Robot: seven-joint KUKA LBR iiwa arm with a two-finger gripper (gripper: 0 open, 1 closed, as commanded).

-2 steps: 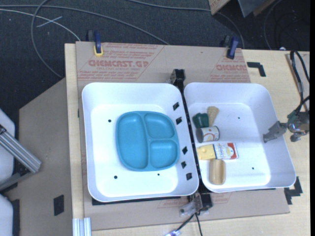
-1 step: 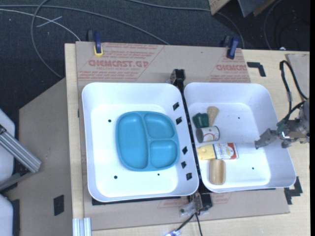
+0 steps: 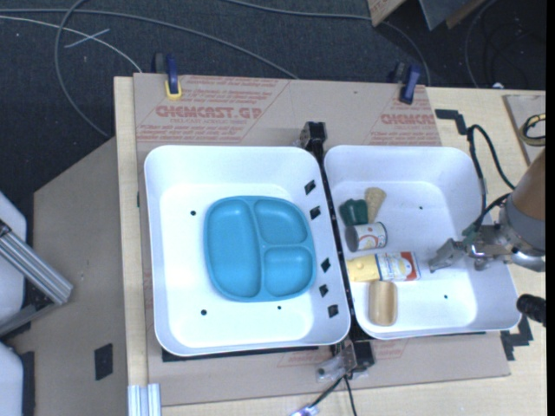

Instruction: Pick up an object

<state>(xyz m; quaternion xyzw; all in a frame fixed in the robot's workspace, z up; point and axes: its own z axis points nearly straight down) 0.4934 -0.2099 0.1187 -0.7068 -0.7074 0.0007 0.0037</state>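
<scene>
The robot arm [image 3: 529,215] reaches in over the right white bin [image 3: 451,167], most of its body cut off at the frame's edge, so little more than the wrist and the fingers [image 3: 444,256] can be seen. The fingers point toward the bin's cluster of objects and hang above bare bin floor; they are small and blurred, and whether they stand apart or together cannot be told. Nothing is visible between them.

Well apart from the fingers, toward the divider between the bins, lie the objects. Nearest is a yellow bottle with a white-and-red label [image 3: 382,267], lying on its side. Just past it, farther up the bin, sits a small can [image 3: 368,235] on its side, its label too blurred to read. Beyond that is a dark green item [image 3: 354,211], its shape hard to make out, touching or just beside a pale, brush-like piece [image 3: 375,201]. Below the bottle, toward the bin's near rim, rests a tan oblong object [image 3: 382,302].

Farther still from the fingers, across the divider, the left white bin [image 3: 173,232] holds a blue sectioned plate [image 3: 259,247] with three compartments. Both bins sit on a desk [image 3: 104,232] covered by a printed board held by blue clamps [image 3: 173,76]; cables trail across the dark floor behind.
</scene>
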